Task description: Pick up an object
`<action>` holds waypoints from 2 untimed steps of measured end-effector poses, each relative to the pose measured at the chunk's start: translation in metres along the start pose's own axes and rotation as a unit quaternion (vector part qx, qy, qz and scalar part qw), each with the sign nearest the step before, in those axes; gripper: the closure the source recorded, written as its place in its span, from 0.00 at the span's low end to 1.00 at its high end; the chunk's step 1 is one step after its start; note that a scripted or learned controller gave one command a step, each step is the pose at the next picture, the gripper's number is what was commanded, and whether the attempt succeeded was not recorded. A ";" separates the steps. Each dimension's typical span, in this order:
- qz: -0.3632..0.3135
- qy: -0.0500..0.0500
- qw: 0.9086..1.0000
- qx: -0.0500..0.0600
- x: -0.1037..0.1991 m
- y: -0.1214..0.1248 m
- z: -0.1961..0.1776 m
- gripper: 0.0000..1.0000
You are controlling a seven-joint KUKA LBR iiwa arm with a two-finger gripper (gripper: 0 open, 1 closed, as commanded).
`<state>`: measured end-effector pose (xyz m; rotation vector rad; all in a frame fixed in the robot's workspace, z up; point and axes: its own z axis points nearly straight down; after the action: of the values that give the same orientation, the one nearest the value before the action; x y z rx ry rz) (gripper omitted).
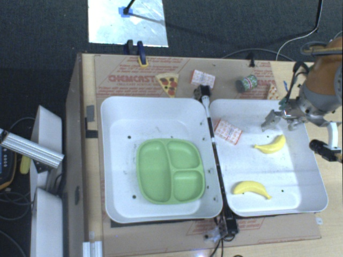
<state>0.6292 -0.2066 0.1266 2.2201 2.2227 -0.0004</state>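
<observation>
The right bin [300, 197] holds two yellow bananas: one [270, 144] near its middle right, the other [251, 188] closer to the front. A red-and-white packet [227, 131] lies by that bin's left wall. My gripper [280, 123] hangs over the back of the right bin, just above and behind the upper banana. Its fingers [267, 122] look spread and open, with nothing between them. The arm's orange band [326, 74] sits up and to the right.
A green divided plate [171, 170] lies in the left bin [123, 122]. Behind the bins, on the board, lie a pizza-slice toy [168, 83], a small card [202, 78] and a small can [247, 82]. A black part [326, 149] juts over the right bin's right rim.
</observation>
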 end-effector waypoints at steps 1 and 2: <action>0.000 0.000 1.000 0.000 0.000 -0.025 0.032 0.00; -0.001 -0.001 1.000 -0.003 0.000 -0.024 0.020 1.00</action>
<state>0.6056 -0.2067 0.1062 2.2152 2.2206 0.0039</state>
